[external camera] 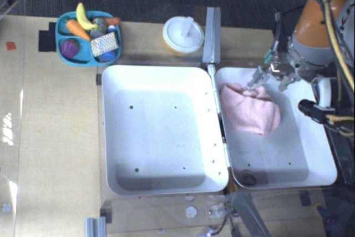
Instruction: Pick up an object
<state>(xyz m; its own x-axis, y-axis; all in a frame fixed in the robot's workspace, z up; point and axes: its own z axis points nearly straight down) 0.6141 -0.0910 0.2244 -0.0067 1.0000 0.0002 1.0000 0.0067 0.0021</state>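
Note:
A crumpled pink cloth (250,110) lies in the upper left part of the right bin (294,166). My gripper (273,80) hangs over the back of that bin, just above and to the right of the cloth's upper edge. Its fingers (258,79) are spread apart, one toward the cloth and one toward the right, with nothing between them. The grey arm with its orange band comes in from the upper right.
The left bin (161,127) lies beside the right one, with a metal divider (211,36) rising between them at the back. A blue tray of toy food (87,36) and a white lidded container (183,34) stand on the bench behind the left bin.

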